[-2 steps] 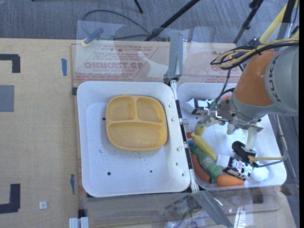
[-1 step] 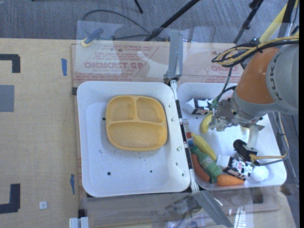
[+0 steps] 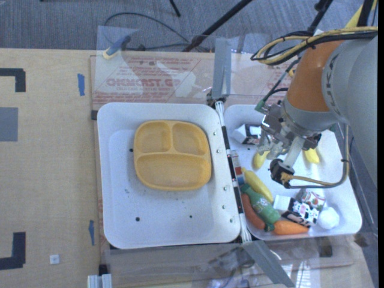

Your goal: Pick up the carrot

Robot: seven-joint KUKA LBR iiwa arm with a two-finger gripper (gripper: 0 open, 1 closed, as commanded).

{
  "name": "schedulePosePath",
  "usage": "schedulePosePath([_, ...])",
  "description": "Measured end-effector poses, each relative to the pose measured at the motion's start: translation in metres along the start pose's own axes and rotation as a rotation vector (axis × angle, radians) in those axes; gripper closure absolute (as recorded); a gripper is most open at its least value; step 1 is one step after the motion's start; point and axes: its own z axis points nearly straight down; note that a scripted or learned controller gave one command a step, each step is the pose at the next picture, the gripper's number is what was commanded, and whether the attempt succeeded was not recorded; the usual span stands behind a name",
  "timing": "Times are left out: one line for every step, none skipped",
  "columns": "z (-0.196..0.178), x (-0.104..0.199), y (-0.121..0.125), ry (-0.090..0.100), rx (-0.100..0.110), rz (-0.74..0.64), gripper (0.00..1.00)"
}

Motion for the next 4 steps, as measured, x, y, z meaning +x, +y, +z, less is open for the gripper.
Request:
schedulePosePath([-0.041,-0.013,-0.034,-0.001,-0.001,0.24,1.0])
schedulePosePath([-0.063,-0.014,-0.092,-0.003,0.006,0.556,1.0])
schedulePosePath([-0.154,-0.003,-0.096,0.002,-0.002,0.788,1.0])
schedulePosePath([-0.162,0.023,-0.091,0.001,-0.002,0.813,1.0])
